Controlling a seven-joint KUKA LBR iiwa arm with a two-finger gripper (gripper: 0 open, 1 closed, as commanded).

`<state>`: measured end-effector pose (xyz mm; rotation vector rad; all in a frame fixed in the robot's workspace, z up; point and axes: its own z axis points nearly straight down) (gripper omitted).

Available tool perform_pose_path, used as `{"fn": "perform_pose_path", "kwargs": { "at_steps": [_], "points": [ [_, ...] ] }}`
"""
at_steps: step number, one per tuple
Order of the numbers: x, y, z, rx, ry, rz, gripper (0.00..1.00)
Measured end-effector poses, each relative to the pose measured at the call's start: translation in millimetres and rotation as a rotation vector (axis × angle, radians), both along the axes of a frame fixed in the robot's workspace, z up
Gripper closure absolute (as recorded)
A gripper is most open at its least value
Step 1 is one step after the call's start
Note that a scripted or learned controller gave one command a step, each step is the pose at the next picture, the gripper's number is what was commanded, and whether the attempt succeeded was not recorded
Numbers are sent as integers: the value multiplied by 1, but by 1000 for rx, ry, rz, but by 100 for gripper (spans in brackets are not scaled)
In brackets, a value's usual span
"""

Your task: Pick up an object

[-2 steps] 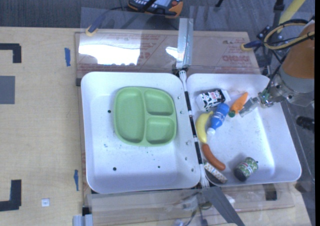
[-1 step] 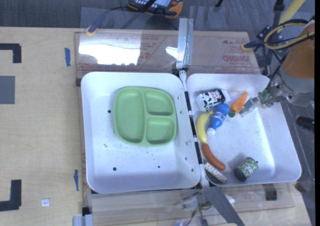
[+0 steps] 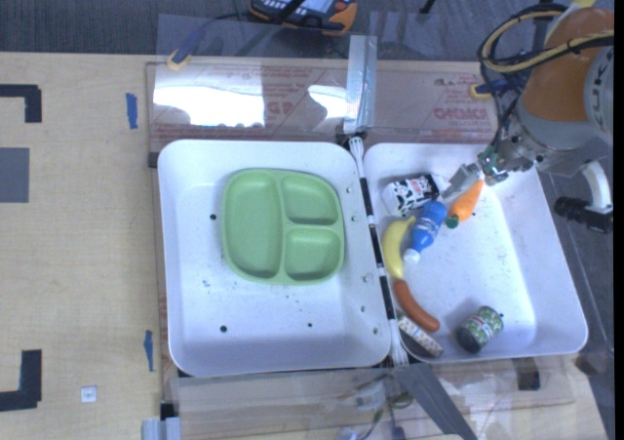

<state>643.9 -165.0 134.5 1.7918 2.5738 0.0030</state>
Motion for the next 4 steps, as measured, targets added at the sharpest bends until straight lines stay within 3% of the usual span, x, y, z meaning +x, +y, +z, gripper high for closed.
{"fn": "perform_pose_path", "kwargs": {
  "at_steps": [1, 2, 3, 4],
  "points": [
    [10, -24, 33, -1, -1, 75, 0],
    [-3, -42, -48, 0, 0, 120, 0],
    [-1, -42, -37, -1, -5, 120, 100],
    [-25, -57, -49, 3, 5, 58, 100]
  ]
}}
